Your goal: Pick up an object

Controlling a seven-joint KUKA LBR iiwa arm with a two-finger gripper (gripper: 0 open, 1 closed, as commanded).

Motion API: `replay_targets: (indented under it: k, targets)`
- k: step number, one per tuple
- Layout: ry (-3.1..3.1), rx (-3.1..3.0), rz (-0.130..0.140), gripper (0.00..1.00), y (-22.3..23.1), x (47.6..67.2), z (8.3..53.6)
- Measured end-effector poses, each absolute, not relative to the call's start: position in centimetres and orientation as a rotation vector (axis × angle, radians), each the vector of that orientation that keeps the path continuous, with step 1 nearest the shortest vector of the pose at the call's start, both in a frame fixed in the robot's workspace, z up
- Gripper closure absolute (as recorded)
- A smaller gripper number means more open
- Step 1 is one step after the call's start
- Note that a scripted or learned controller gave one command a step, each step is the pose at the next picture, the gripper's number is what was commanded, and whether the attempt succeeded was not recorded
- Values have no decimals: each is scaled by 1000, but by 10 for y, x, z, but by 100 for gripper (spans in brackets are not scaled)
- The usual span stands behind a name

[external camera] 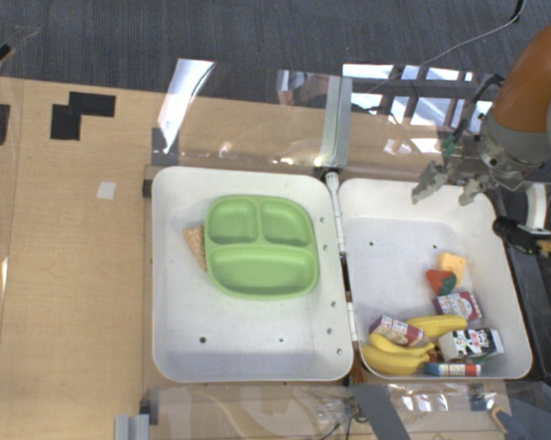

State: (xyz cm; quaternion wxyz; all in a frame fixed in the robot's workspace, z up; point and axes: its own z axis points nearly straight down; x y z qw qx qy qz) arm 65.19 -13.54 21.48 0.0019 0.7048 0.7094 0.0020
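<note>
The left bin holds a tray, with a cracker touching the tray's left edge. Right of the tray, across the divider, the right bin holds bananas and small packages in its near right corner.

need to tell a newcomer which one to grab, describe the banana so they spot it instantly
Look in the right-hand white bin, at the pile in its near corner. The banana lies along the front wall, the long curved yellow piece, larger than the small packets beside it.
</note>
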Motion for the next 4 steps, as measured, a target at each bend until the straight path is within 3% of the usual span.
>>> replay_targets:
  k: [1, 2, 3, 4]
  targets:
    - [2078, 2351, 3, 0, -205, 606, 131]
    - [2251, 2171, 15, 0, -186, 556, 91]
    - [2249, 2168, 23, 100, -185, 559, 103]
    - [2109, 2322, 7, 100, -140, 586, 201]
